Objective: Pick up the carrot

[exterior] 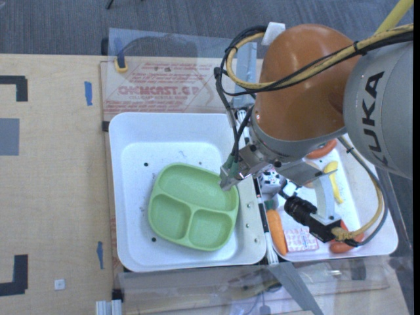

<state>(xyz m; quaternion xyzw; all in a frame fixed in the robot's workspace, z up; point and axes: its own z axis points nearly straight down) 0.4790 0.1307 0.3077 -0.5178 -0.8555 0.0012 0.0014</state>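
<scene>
lies in the right bin (387, 241), at its lower left corner: carrot (276, 231), orange, lengthwise up and down in the frame, just beside the wall shared with the left bin (125, 176). sits in the lower middle of the left bin: green divided plate (191, 207), three compartments. hangs over the middle of the frame, above the seam between the two bins: end effector (262, 179), largely hidden under the orange wrist band (302, 87) and grey arm (384, 110) that fill the upper right. cannot tell whether open or closed. nothing seen gripped. near the carrot, to its right: a red and white packet (300, 241). further right: a yellow item (333, 179) and a red-orange item (341, 245) at the lower edge. under both bins: a pale wooden desk (46, 195) with blue tape marks (88, 94).
</scene>
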